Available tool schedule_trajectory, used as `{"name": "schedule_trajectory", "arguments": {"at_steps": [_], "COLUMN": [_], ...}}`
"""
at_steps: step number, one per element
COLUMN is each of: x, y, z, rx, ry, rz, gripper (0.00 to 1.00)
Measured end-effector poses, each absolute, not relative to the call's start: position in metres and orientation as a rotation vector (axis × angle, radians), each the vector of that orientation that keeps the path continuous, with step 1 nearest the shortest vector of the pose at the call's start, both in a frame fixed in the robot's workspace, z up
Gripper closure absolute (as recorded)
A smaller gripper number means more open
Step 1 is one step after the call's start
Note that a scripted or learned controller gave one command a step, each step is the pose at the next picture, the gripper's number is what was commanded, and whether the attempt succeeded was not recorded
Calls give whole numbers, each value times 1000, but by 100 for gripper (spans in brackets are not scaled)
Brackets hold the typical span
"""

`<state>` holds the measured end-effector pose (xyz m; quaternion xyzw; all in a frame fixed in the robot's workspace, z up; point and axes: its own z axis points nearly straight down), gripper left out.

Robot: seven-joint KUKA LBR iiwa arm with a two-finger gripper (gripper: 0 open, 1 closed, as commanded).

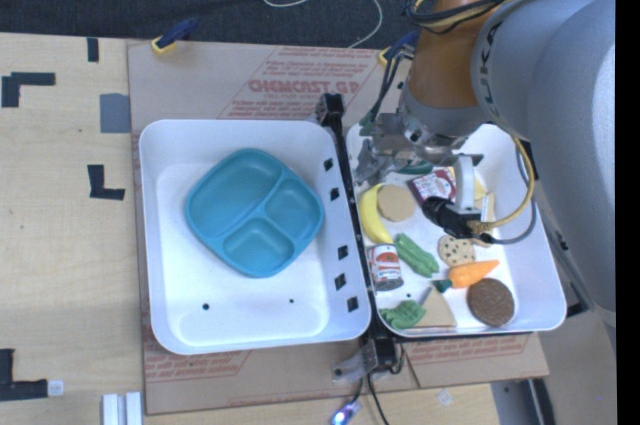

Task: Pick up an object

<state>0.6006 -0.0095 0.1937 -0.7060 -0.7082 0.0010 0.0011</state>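
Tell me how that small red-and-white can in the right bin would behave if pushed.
The small red-and-white can looks to be lying on its side, so it would probably roll. It seems rigid. The yellow banana and green pod-shaped toy crowd it, likely stopping it soon.

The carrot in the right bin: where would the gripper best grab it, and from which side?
Probably across the thick middle of the carrot, coming straight down from above. It lies flat, pointing right, with a cookie close below, so the gripper should close across its narrow width.

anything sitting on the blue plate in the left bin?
No. The blue plate lies bare in the left bin; the toy food is all in the right bin.
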Motion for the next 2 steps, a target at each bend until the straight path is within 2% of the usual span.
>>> {"name": "schedule_trajectory", "arguments": {"at_steps": [1,2], "x": [524,483], "y": [23,47], "z": [284,390], "rx": [-2216,-2217], "ry": [-2227,-2231], "rz": [-5,-12], "gripper": [100,100]}}
